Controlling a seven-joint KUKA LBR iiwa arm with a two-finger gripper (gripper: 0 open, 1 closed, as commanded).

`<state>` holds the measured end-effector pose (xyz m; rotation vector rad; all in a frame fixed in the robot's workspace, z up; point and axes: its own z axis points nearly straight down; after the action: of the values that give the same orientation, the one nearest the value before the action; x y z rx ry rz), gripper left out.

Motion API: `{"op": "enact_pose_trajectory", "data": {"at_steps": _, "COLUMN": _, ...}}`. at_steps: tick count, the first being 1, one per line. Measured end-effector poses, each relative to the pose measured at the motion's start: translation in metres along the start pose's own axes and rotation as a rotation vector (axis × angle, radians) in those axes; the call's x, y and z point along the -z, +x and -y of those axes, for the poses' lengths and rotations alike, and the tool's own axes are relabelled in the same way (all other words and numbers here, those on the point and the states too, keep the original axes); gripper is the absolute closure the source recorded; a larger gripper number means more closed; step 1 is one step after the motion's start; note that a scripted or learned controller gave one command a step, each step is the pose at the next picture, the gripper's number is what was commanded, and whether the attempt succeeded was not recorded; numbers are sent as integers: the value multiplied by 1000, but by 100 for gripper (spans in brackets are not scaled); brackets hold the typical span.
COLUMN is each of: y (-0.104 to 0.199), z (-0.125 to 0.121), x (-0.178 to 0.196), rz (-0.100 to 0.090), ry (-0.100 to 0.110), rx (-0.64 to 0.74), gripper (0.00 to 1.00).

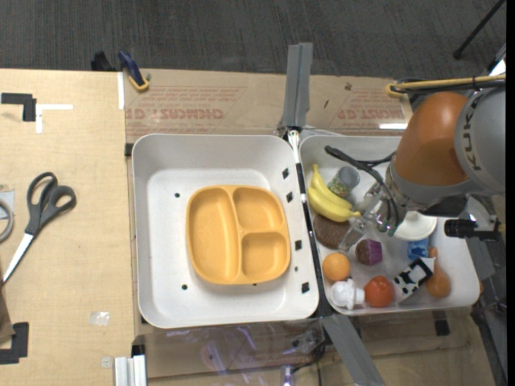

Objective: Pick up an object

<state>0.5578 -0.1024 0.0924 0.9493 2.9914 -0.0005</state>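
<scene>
Hand: hand (376, 212) hangs low in the right bin (463, 296), among the toys; whether it is wide, narrow or holding anything I cannot tell, its tip is a blur of metal and cable.
Arm: grey, orange band (430, 139), reaches in from the right and covers the bin's upper right part.
Nearest things: banana (326, 199) just left of the hand, brown disc (331, 230) below the banana, purple ball (369, 252) just under the hand.
Other things: orange (336, 265), tomato (380, 291), white figure (348, 294), cow (414, 280) along the bin's front edge.
Left bin: left bin (157, 240) holds a yellow tray (238, 234), well apart from the hand.
Handling: banana is likely light, firm plastic, smooth and curved; best taken across its middle, where it is narrowest. Round pieces would probably roll or slip out.
Hidden: things beneath the arm; a grey-green item (346, 180) by the banana is too small to name.
Tabletop: scissors (36, 211) lie far left.
</scene>
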Motion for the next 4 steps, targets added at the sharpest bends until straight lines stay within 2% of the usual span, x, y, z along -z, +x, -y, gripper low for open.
{"op": "enact_pose_trajectory", "data": {"at_steps": 1, "y": -1, "z": 0, "x": 9, "rz": 3, "ry": 0, "rx": 2, "gripper": 100}}
{"op": "enact_pose_trajectory", "data": {"at_steps": 2, "y": -31, "z": -56, "x": 143, "rz": 1, "ry": 1, "rx": -238, "gripper": 100}}
{"op": "enact_pose_trajectory", "data": {"at_steps": 3, "y": -28, "z": -120, "x": 169, "rz": 0, "ry": 1, "rx": -319, "gripper": 100}}
{"op": "enact_pose_trajectory", "data": {"at_steps": 4, "y": -45, "z": -44, "x": 284, "rz": 0, "ry": 2, "rx": -348, "gripper": 100}}
